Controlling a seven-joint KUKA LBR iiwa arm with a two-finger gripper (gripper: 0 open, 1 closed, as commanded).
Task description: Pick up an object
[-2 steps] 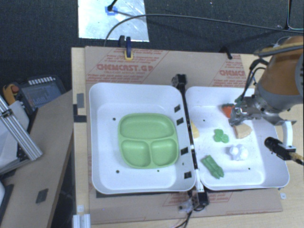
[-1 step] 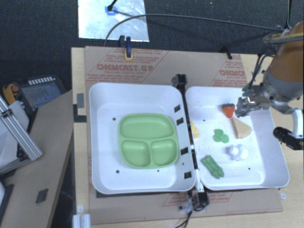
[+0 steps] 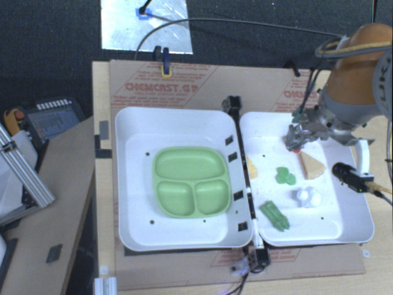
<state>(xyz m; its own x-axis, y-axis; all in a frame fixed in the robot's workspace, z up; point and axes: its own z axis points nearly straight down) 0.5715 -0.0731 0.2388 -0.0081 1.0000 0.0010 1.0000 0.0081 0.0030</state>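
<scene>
My gripper (image 3: 296, 140) hangs over the back part of the right bin (image 3: 350, 226), reaching in from the right. Just in front and to the right of it lies a tan wedge (image 3: 312, 165). A small green clump (image 3: 284, 176) sits in front of the gripper, near the bin's middle. A white lumpy piece (image 3: 306, 196) lies further forward. A long green piece (image 3: 274, 216) rests near the front left of this bin. A yellow wedge (image 3: 252, 168) leans at the bin's left wall. The view shows nothing held.
The left bin (image 3: 132, 165) holds a green divided tray (image 3: 189, 181) in its middle. A black divider with clips (image 3: 241, 165) runs between the two bins. The bench edge and a grey device lie to the left.
</scene>
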